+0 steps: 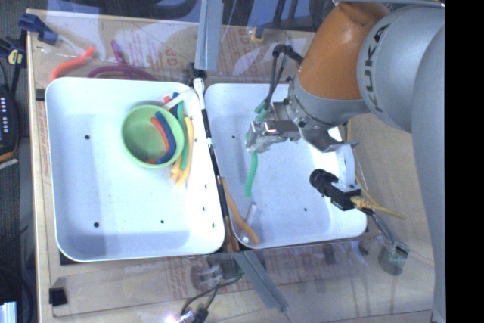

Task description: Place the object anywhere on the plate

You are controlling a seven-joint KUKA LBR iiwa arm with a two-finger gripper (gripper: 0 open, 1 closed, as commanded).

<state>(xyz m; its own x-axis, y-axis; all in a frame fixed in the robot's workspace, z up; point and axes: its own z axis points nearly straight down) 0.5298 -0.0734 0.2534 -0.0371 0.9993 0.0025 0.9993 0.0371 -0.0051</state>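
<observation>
Pincer (261,138) hovering over right bin (302,227), upper-left part; grip state impossible to tell. Green stick (250,176) lying on the bin floor just below the pincer, contact uncertain. Green plate (150,136) sitting in left bin (91,223), coloured sticks (180,155) lying on and beside it. Orange piece (243,227) resting by the right bin's lower-left wall.

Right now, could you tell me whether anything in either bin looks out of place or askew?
Yes: in the left white bin, the round green plate sits on red, blue, orange and yellow sticks that poke out from beneath its right edge. In the right white bin, a green stick hangs below the hand.
</observation>
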